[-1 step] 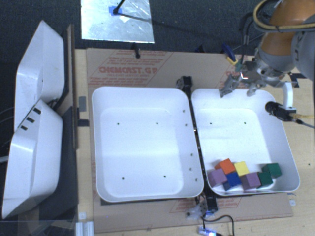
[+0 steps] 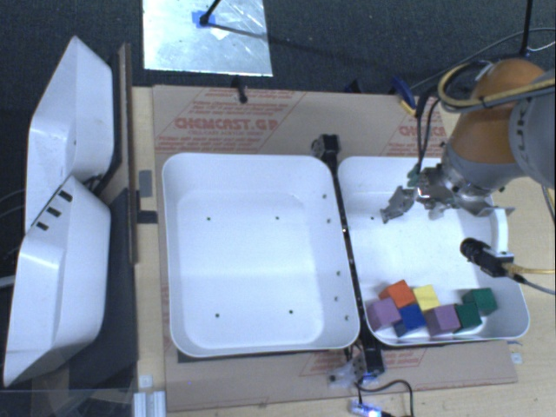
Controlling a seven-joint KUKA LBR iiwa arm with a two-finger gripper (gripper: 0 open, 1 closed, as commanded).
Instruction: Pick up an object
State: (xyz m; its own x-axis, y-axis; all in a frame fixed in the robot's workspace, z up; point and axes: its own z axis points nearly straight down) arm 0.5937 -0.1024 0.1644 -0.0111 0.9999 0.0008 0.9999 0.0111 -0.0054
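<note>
Tool (image 2: 398, 205) above right bin (image 2: 373, 259); colored blocks (image 2: 430, 308) clustered near corner.

The grey KUKA arm (image 2: 532, 137) wears a rounded orange band above its wrist, with yellow and black cables looping over it and a small silvery metal two-finger gripper (image 2: 398, 205).

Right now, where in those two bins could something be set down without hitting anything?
The left bin shows bare floor from wall to wall. The right bin is bare along its divider side, below the gripper. Its near end is crowded with blocks.
</note>
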